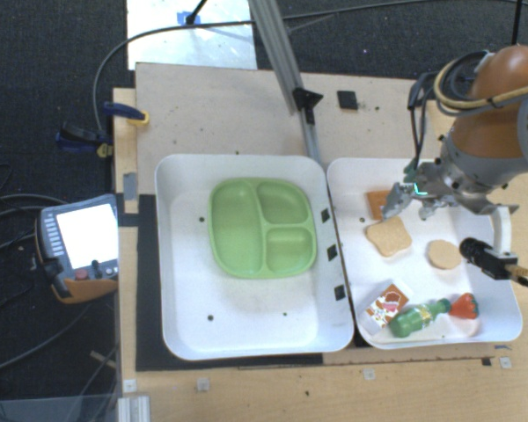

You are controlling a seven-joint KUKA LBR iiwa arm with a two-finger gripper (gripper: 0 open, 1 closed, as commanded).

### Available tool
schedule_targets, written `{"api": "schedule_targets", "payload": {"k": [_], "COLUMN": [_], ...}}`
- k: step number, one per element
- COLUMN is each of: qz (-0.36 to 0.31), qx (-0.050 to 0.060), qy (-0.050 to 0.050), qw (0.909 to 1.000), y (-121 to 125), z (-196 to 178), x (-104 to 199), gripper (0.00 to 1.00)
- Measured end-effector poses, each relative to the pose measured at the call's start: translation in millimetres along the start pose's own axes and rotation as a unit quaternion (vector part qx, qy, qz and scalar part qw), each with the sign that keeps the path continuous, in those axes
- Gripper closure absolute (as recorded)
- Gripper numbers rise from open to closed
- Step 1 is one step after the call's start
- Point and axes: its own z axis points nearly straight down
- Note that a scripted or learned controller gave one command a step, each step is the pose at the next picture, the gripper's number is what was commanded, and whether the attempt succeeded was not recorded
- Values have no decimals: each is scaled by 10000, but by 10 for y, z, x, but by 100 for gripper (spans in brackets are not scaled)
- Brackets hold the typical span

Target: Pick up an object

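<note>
Two white bins sit on the counter, and over the right bin [510, 319] the gripper [403, 199] hangs with fingers spread and nothing between them, just above a toast slice [388, 236] and beside an orange cracker [376, 203].

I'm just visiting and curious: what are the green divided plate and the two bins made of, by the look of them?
The green divided plate looks like moulded plastic: one even pale green, rounded compartments, a soft matte sheen. The left bin and the right bin also look like plastic, white and smooth with rounded, slightly glossy rims, though painted metal can't be excluded.
</note>
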Motion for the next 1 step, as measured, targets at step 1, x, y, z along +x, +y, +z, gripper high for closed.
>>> {"api": "schedule_targets", "payload": {"k": [1], "qz": [0], "qx": [-3], "qy": [0], "qw": [10000], "y": [2], "z": [-3], "x": [0], "gripper": [0]}}
